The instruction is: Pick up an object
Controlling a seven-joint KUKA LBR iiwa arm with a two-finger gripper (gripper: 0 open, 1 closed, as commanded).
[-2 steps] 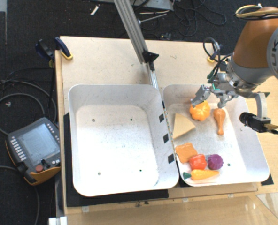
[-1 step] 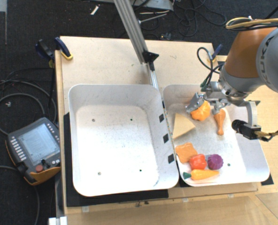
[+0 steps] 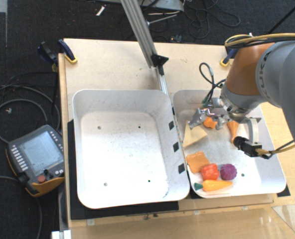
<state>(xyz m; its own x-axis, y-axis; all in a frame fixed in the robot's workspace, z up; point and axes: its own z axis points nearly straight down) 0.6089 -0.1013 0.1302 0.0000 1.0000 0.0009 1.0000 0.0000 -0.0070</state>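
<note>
The gripper (image 3: 206,119) hangs low inside the right bin (image 3: 267,176), near that bin's far left part. Its metal fingers (image 3: 197,117) point toward the left bin (image 3: 120,148), and a small orange object (image 3: 210,123) sits right at the gripper body; whether it is pinched between the fingers or merely lies under them cannot be told from this view, nor whether the fingers are spread or pressed together.

Just below the gripper, a pale yellow wedge (image 3: 196,136) lies against the right bin's left wall. On the other side of the gripper, toward the right bin's middle, an orange carrot-like piece (image 3: 232,128) lies partly under the wrist. Nearer the camera in the right bin, an orange-tan flat piece (image 3: 198,161) lies beside a red tomato-like object (image 3: 210,172), which touches a purple round object (image 3: 228,172). Along the right bin's near rim lies a long orange piece with a green tip (image 3: 216,185), just below the red and purple ones.

The grey arm (image 3: 279,71) with its orange band (image 3: 243,71) reaches over the right bin's far right corner. Left of the bench, well apart from the right bin, a teach pendant (image 3: 37,156) lies on the dark floor.
</note>
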